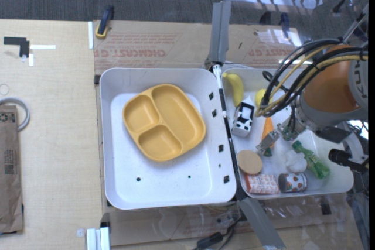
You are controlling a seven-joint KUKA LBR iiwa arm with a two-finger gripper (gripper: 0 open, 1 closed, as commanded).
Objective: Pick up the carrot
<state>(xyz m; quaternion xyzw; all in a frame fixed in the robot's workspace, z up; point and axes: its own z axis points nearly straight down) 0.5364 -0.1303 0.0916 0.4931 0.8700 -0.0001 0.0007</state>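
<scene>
left bin (111,143): holds a yellow divided plate (164,121), three compartments, sitting toward the bin's 12 o'clock half, tilted askew to the walls. nothing rests in the plate's compartments.

right bin (337,187): crowded. banana (234,88) at the 11 o'clock corner. a small white-and-black block (243,118) just below it. a tan round disc (250,162) near the 7 o'clock side, with a red-and-white packet (261,184) just under it and a dark-ended can (292,182) lying on its side beside the packet, along the 6 o'clock wall. a green leafy piece (312,162) toward 4 o'clock. a small yellow item (260,96) peeks out by my cables, too hidden to name.

carrot (267,132): in the right bin, about centre, orange, long axis running roughly 12 to 6 o'clock with a slight lean, the thick end low toward 7 o'clock. its upper end is tucked behind my cables.

my gripper (280,136): low over the right bin, just at the carrot's 3 o'clock side. whether my fingers are apart or together, i cannot tell; wrist and cables cover them.
</scene>
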